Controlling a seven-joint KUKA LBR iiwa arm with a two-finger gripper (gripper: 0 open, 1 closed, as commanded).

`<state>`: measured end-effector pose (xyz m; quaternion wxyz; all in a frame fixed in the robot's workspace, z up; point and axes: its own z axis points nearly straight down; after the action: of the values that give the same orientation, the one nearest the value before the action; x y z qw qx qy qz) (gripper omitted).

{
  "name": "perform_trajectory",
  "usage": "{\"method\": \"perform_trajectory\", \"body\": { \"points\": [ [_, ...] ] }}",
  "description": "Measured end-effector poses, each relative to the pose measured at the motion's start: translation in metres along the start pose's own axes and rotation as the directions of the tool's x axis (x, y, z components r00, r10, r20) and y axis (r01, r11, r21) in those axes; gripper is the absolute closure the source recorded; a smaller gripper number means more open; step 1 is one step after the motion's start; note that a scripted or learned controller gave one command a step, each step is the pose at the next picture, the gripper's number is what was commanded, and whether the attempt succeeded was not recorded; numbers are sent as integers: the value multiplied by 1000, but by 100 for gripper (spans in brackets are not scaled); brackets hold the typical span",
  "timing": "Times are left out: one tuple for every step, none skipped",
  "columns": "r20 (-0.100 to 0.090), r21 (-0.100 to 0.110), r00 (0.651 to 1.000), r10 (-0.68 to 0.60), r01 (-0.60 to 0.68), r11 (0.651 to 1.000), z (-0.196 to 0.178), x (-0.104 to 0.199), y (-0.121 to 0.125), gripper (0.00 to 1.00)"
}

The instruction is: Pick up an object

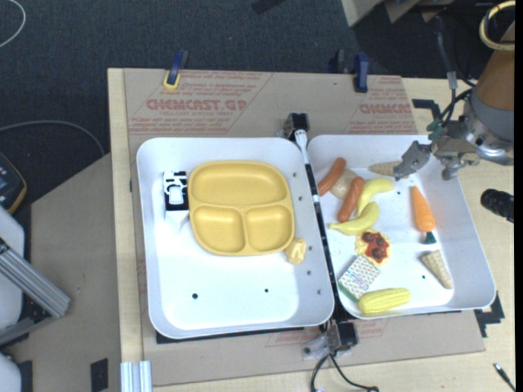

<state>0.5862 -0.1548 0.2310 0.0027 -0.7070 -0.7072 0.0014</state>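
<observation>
The yellow divided plate serves as the marker here, sitting in the left white bin. Hard against the plate's left edge lies a small black-and-white block. At the plate's lower right corner, touching it, is a pale yellow lump.

Right of the plate, past the seam between the bins, the right white bin holds the toy food. Nearest the plate are two orange-red sausages, slanted side by side, with a yellow banana just beyond them and a second banana below. Further down on that side sit a small pizza slice, a checked packet and an ear of corn by the bin's near rim. Farther right again lie an orange carrot and, below it, a waffle cone.

Farthest from the plate, the gripper hangs over the right bin's upper right corner, above the carrot. Its fingers stand apart with nothing between them. A pale wedge-shaped piece lies just left of them.
</observation>
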Motion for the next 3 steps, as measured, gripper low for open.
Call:
{"method": "perform_trajectory", "body": {
  "points": [
    [0, 1, 1000, 0, 0, 1000, 63, 5, 1, 0],
    [0, 0, 1000, 0, 0, 1000, 106, 6, 1, 0],
    [-1, -4, 1000, 1, -1, 1000, 146, 7, 2, 0]
  ]
}}
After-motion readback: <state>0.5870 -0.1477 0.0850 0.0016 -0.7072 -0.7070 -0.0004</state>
